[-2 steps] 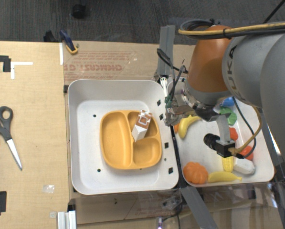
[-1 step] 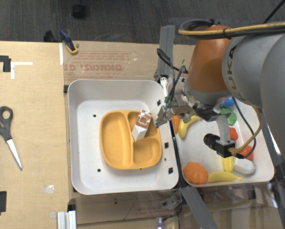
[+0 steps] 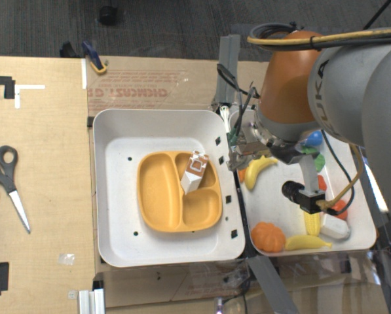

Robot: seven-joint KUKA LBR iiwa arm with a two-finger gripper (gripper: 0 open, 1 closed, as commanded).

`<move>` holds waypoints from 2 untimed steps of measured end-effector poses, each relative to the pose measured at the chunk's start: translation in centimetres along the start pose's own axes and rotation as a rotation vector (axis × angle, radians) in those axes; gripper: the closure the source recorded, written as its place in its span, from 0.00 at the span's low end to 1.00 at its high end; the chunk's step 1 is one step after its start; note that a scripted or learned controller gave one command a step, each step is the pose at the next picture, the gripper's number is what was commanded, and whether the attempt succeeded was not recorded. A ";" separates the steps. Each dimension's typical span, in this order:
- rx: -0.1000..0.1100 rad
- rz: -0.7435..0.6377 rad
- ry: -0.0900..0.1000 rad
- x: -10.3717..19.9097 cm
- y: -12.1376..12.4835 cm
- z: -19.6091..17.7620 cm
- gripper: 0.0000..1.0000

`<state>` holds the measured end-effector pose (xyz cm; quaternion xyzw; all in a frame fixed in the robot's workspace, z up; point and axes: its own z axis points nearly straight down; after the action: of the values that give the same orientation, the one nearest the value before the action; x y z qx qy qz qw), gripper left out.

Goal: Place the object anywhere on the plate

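Observation:
A yellow divided plate point(image 3: 162, 191) lies in the left white bin point(image 3: 116, 241). A small white carton with brown print point(image 3: 194, 172) rests on the plate, leaning over its upper right compartment and the ridge. My gripper point(image 3: 245, 150) hangs under the orange-banded wrist, over the wall between the two bins and just right of the carton. The arm's bulk hides its tip. A yellow banana point(image 3: 258, 170) lies directly below and to the right of it.
The right bin point(image 3: 352, 244) holds an orange fruit point(image 3: 268, 237), a second banana point(image 3: 306, 242), a corn cob point(image 3: 311, 223), a white block point(image 3: 335, 227) and red, green and blue pieces partly under the arm. Scissors point(image 3: 8, 183) lie on the bench at far left.

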<state>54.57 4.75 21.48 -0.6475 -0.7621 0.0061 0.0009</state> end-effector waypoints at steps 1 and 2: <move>0.000 0.000 0.000 0.0 0.0 0.0 0.00; 0.000 0.000 0.000 0.0 0.0 0.0 0.00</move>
<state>54.56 4.75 21.47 -0.6475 -0.7620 0.0063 0.0010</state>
